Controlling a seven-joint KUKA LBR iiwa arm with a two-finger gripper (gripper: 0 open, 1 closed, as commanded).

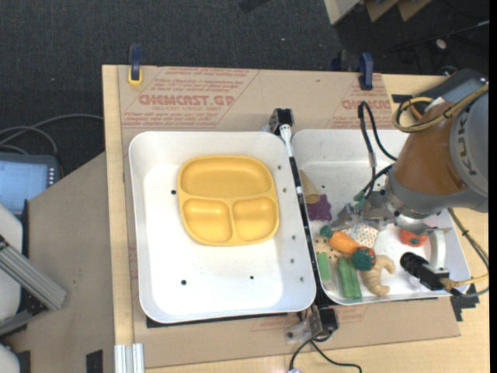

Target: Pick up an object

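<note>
The right bin (342, 148) holds several small toys bunched in its near half. Among them are a purple piece (318, 207), an orange carrot-like piece (342, 243), a teal ball (363, 259), green sticks (347, 277), a tan piece (379, 276) and a red-orange piece (411, 238). My gripper (366, 217) hangs low over this pile, just above the carrot and a white speckled item (366, 233). The wrist hides what lies directly beneath it. I see nothing held.
The left bin (155, 270) carries a yellow divided plate (228, 199) in its far half. A black-clipped divider (293, 185) runs between the bins. The arm's grey and orange body (435, 162) covers the right bin's far right part.
</note>
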